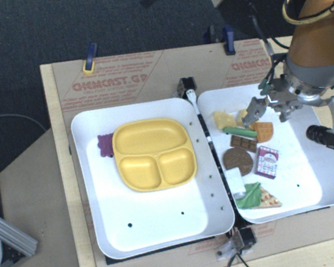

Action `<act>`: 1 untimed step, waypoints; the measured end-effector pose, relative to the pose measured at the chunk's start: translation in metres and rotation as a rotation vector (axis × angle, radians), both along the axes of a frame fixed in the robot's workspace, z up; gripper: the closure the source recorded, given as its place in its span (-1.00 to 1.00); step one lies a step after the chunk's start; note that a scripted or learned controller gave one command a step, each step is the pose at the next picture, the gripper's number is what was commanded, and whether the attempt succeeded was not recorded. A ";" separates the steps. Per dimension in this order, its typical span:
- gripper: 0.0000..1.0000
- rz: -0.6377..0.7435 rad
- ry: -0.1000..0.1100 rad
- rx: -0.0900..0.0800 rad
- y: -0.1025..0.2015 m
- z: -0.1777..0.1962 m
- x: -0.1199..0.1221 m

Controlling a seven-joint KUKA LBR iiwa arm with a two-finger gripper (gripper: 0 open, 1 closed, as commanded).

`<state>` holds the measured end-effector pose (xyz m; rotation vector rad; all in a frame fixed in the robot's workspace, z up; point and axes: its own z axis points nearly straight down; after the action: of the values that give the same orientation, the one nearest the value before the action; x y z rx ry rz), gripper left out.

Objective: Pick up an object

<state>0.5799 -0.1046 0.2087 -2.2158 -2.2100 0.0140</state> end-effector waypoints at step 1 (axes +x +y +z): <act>-1.00 0.003 -0.013 -0.002 0.000 0.007 0.003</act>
<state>0.5827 -0.1046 0.2155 -2.2204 -2.2202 0.0013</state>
